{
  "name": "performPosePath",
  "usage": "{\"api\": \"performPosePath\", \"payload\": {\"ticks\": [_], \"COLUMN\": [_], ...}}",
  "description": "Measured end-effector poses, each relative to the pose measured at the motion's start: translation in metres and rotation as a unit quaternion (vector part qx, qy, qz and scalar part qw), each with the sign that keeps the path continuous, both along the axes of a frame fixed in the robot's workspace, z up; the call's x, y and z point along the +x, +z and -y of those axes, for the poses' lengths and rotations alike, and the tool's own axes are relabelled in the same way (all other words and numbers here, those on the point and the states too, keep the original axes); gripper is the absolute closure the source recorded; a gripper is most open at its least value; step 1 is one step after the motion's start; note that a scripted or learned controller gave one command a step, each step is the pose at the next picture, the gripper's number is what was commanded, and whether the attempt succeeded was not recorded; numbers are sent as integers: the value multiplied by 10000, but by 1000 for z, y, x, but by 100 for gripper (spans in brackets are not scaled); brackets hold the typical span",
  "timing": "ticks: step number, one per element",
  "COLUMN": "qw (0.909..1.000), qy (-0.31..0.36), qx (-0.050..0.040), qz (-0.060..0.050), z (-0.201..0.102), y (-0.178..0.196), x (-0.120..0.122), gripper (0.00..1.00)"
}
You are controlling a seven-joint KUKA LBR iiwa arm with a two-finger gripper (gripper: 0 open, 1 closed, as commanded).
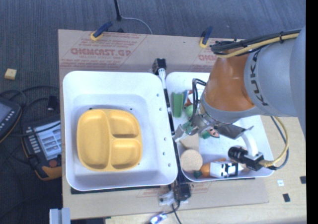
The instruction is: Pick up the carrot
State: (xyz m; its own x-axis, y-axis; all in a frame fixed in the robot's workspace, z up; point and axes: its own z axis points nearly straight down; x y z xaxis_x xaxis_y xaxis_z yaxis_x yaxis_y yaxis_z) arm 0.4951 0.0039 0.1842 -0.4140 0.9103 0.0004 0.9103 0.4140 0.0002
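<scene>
Seemingly mid-reach, the end effector (191,127), its state impossible to tell, hovers in the right bin (263,141); next it must descend on the carrot (202,171).

The grey arm (278,76) reaches in from the right, its orange-banded wrist (227,89) bent downward, with the gripper (195,127) low beneath it.

A bulky grey arm (278,79) with black KUKA lettering, a glossy orange band (226,86), and yellow-and-black cables (253,42) along its top.
</scene>
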Motion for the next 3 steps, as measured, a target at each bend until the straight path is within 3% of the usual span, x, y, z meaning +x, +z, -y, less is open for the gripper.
{"api": "performPosePath", "payload": {"ticks": [1,2,3], "qw": [9799,9771,9837], "qy": [1996,2129,1798], "qx": [-9,-2,-2], "qz": [5,-3,-5], "z": [63,-4,-50], "y": [126,0,0], "x": [-11,20,-12], "gripper": [100,100,100]}}
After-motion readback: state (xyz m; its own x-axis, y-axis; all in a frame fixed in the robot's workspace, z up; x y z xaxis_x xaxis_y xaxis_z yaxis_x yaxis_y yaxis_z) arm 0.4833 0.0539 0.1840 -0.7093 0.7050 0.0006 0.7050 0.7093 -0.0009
